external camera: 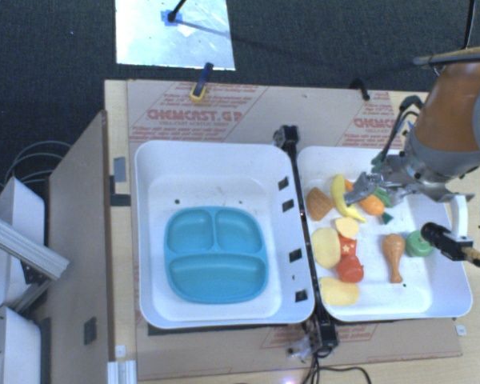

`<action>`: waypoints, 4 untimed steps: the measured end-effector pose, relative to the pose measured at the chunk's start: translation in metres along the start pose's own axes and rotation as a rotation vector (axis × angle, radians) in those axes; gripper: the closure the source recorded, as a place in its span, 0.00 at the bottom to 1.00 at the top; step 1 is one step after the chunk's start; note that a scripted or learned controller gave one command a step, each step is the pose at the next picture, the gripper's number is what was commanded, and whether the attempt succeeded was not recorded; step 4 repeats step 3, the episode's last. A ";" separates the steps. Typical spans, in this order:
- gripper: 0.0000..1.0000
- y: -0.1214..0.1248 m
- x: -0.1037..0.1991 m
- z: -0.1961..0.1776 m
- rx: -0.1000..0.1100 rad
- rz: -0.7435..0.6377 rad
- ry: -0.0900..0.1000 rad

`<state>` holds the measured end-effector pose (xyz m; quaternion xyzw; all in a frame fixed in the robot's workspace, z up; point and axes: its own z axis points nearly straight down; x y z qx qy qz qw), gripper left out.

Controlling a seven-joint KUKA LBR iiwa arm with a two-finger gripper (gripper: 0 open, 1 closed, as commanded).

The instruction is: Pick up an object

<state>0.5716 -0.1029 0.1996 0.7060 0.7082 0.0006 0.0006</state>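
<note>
Clutter is the main hazard: on the desk [144,110], two white bins sit side by side, and the right bin [448,294] is crowded with toy food while the left bin [156,166] carries a blue divided plate [216,254]. The arm [456,110] reaches in from the right and its end effector [366,189] hangs low over the upper middle of the right bin, right at a tight cluster of a yellow banana [342,194], an orange piece [373,206] and a brown piece [319,205]. Whether its fingers are spread or closed cannot be told from this slanted view, and nothing can be seen held between them. Because those three pieces touch or nearly touch, a closing grip could, by my judgement, catch two at once, or pinch an edge and squirt the curved banana sideways. A descent slightly off could also shove the cluster toward the divider between the bins. Further down lie a pale potato shape [326,247], a red piece [350,269], a yellow piece [340,292], a drumstick [394,254] and a green piece [420,244]; these stand apart and look like easier targets, though the drumstick's rounded shank may roll.
</note>
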 end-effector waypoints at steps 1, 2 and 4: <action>0.00 -0.051 -0.016 0.120 0.005 0.005 0.001; 1.00 -0.048 -0.015 0.105 -0.002 0.003 0.000; 1.00 -0.012 0.066 0.009 -0.010 -0.010 0.002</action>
